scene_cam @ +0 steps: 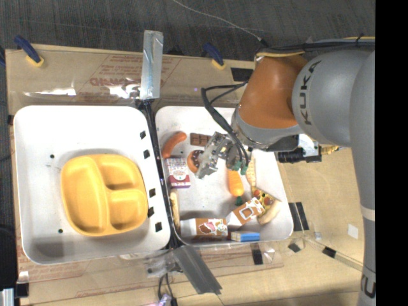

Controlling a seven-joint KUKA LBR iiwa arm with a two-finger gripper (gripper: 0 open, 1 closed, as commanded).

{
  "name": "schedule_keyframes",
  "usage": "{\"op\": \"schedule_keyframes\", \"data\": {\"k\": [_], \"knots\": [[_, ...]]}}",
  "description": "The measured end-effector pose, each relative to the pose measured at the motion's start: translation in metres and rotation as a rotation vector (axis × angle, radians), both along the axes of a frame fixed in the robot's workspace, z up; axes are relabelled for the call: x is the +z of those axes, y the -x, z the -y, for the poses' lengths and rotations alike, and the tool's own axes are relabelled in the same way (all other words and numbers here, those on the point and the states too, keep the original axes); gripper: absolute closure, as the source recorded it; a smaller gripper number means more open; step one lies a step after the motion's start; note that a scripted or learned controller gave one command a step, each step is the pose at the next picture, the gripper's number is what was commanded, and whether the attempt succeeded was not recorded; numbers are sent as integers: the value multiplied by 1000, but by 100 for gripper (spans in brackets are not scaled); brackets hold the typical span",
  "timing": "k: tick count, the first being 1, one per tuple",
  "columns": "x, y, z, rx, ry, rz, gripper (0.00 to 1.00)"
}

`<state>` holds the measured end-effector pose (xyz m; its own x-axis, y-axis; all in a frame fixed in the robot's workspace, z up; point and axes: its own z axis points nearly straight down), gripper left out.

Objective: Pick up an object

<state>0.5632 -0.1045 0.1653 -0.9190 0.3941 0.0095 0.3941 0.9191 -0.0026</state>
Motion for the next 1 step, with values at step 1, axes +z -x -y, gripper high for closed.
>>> {"op": "schedule_keyframes", "data": {"k": [1], "knots": [[4,-2,0,0,2,8,0]]}}
